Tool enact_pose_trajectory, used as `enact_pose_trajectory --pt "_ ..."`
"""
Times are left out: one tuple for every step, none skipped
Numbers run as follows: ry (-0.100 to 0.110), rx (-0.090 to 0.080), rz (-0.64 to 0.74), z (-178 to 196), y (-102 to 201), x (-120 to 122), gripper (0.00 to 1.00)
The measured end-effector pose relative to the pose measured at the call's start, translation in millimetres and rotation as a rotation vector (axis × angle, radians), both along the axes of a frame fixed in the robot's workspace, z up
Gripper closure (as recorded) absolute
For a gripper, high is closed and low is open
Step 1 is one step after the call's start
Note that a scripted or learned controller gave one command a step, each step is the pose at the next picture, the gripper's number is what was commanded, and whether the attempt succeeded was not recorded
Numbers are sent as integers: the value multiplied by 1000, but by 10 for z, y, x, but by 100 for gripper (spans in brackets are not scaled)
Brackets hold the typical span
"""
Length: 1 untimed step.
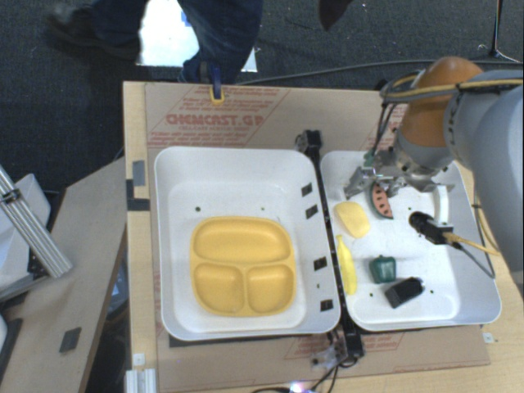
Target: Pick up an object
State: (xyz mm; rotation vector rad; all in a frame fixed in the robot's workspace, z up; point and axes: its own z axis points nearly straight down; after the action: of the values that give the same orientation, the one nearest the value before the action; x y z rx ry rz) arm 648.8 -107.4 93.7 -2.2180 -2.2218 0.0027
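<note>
Red-and-green watermelon slice (381, 199) looks like a light, stiff plastic toy, thin and curved; I judge it best taken across its narrow width at mid-arc. Camera view: it lies in the right bin (471, 305), touching or just under my gripper (378, 180). My gripper's state I cannot tell. Pale yellow piece (353, 219) sits just beside the gripper, toward the divider.

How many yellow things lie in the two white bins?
3. The yellow divided tray lies in the left bin. The pale yellow piece and the thin yellow piece lie in the right bin, near its left wall. The arm may hide more.
</note>
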Motion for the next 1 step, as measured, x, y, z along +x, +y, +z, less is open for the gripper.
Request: enact_pose_trajectory --pt "-3 -1 0 -90 4 7 0"
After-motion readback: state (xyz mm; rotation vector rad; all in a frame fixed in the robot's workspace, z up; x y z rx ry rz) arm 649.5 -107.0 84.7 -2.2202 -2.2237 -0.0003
